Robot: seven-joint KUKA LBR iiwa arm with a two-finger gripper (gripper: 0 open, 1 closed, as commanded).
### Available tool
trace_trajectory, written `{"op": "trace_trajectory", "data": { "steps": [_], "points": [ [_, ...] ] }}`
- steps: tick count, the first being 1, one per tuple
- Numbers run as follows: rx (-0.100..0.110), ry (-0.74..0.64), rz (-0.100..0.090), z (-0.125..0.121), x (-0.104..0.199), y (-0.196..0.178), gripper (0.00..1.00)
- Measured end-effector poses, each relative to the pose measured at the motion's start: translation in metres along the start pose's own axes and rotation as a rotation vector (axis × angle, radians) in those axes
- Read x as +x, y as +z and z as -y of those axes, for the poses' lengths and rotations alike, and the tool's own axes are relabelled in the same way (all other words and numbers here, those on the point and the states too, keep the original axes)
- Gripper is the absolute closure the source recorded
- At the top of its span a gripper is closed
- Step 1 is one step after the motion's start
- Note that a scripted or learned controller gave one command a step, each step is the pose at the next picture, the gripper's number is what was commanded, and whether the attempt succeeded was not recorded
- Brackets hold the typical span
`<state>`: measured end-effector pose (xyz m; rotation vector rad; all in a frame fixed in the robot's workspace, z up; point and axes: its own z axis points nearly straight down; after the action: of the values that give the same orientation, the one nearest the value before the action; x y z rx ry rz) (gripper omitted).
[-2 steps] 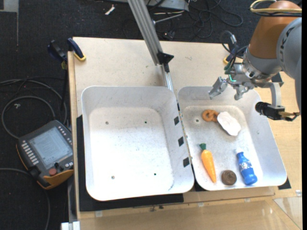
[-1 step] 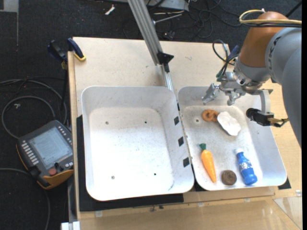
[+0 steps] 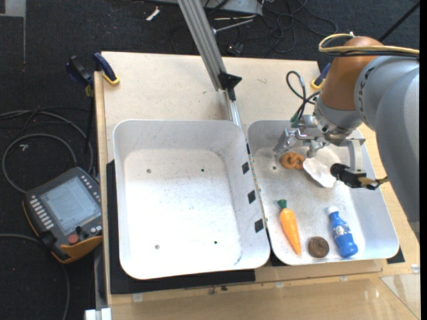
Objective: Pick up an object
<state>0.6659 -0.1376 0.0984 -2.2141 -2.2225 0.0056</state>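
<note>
Camera view: tool (image 3: pixel 298 147) hovers just above a pretzel (image 3: pixel 291 160).

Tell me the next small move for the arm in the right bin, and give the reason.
Probably a short straight descent. The hand hangs just above the small brown pretzel-like object at the back of the right bin, with nothing visibly held; the carrot and blue bottle lie farther off.
</note>
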Motion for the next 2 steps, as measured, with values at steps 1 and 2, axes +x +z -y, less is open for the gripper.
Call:
{"op": "trace_trajectory", "data": {
  "steps": [1,2],
  "points": [
    [-0.008,-0.001,0.002,-0.002,0.0,-0.014,1.0],
    [-0.012,0.001,0.002,-0.004,0.0,-0.058,1.0]
  ]
}}
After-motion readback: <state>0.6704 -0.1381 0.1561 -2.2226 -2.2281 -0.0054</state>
